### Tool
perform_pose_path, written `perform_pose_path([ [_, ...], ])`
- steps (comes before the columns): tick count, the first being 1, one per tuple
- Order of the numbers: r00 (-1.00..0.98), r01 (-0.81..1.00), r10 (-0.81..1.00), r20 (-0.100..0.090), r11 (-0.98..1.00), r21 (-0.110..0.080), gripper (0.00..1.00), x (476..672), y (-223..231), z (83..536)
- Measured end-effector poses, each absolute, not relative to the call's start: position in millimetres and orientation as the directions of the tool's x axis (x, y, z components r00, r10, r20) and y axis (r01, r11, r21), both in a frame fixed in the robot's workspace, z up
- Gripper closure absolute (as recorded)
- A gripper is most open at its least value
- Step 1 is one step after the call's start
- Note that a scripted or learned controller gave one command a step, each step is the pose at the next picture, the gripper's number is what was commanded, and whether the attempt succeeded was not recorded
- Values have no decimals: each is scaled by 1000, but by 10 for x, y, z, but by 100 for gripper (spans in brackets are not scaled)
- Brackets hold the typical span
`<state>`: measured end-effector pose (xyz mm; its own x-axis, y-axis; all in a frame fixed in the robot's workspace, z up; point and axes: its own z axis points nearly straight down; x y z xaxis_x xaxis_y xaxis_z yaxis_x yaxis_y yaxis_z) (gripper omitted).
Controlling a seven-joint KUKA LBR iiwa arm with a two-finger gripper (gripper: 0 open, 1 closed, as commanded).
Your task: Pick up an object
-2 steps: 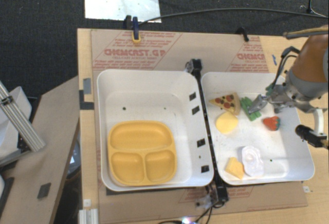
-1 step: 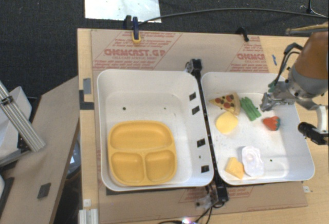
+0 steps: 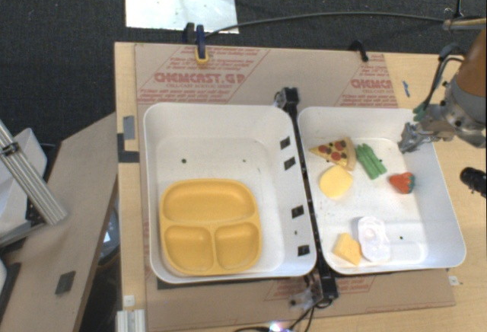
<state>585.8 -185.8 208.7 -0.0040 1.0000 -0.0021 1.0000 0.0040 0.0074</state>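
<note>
Bench (image 3: 228, 68) w/ two bins (image 3: 221, 132), dark carpet (image 3: 61, 18).

6 toy foods (image 3: 335, 182) in right bin (image 3: 441, 201)

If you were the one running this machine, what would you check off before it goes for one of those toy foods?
1. Things to pick in the right bin: ok. Pizza slice, green piece, strawberry, yellow round piece, cheese wedge and white piece all lie there.
2. Hand near a target: ok, it sits at the bin's upper right edge, closest to the strawberry and the green piece.
3. Hand open: cannot tell.
4. Hand carrying nothing: cannot tell.
5. Target free-standing: ok for the strawberry; not ok for the cheese wedge, which touches the white piece.
6. Yellow tray clear of the path: ok, it lies in the left bin.
</note>
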Motion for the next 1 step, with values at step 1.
perform_pose_path([
  [1,-5,1000,1000,-2,5,5,100,5872,-1860,2382],
])
